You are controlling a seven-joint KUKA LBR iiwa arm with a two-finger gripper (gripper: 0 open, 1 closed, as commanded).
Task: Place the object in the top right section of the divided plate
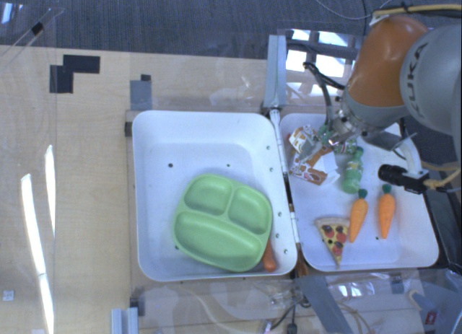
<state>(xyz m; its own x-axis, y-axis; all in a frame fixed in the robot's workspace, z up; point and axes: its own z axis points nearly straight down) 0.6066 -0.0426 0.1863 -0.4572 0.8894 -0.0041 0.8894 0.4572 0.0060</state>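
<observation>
Several items crowd the right bin (426,253) beneath our gripper (336,136), its grip unreadable, so we should single one out before the plate (224,221).

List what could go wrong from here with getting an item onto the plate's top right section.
1. The tool sits low among crowded items: the snack packet and green bottle lie close together, so it may catch two things or nudge them.
2. The green divided plate is tilted in the left bin, so its sections are rotated and the drop could hit the wrong one.
3. An orange item lies against the plate's edge and could get jostled.
</observation>
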